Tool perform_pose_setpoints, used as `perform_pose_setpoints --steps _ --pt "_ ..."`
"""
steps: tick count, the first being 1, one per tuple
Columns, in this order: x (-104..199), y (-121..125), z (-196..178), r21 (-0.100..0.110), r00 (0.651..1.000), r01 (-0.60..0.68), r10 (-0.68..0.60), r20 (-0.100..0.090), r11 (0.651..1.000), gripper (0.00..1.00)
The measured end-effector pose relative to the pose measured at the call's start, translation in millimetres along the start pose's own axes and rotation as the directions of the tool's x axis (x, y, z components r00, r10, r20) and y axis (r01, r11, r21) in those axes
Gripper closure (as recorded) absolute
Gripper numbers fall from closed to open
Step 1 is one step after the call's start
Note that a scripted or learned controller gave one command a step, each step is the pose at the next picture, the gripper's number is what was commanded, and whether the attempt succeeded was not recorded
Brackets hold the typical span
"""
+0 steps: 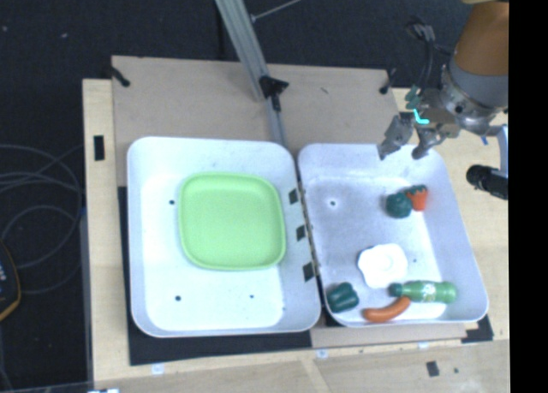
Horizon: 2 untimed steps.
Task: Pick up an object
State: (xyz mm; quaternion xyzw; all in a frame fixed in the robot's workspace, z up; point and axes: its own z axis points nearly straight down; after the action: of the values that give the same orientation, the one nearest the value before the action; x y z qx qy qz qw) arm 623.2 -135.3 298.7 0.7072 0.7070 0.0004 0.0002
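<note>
The camera looks down on a desk (103, 237) with two white bins side by side. The left bin (154, 297) holds a light green square plate (231, 220), which lies flat near its middle.

The right bin (342, 177) holds several small things. Near its right wall there is a dark green ball (397, 205), and a small orange piece (418, 199) touches it on the right. Lower, a white lump (382, 264) lies near the middle. Just below it a green bottle (424, 291) lies on its side, and an orange sausage (385, 311) lies next to the front wall. A dark green block (342, 297) sits in the front left corner.

The arm (481, 49) comes in from the right. The tool (408, 141) hangs over the back right corner of the right bin. Its two fingers (393, 137) stand apart and nothing is between them. The ball and the orange piece are near it, toward the front.
</note>
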Motion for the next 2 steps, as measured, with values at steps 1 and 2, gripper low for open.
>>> perform_pose_setpoints --steps 1,2 --pt "0.0 0.0 0.0 0.0 1.0 0.0 0.0 0.0 1.0 0.0" --pt "-1.0 -4.0 42.5 0.004 1.0 -0.001 0.001 0.001 1.0 0.0"
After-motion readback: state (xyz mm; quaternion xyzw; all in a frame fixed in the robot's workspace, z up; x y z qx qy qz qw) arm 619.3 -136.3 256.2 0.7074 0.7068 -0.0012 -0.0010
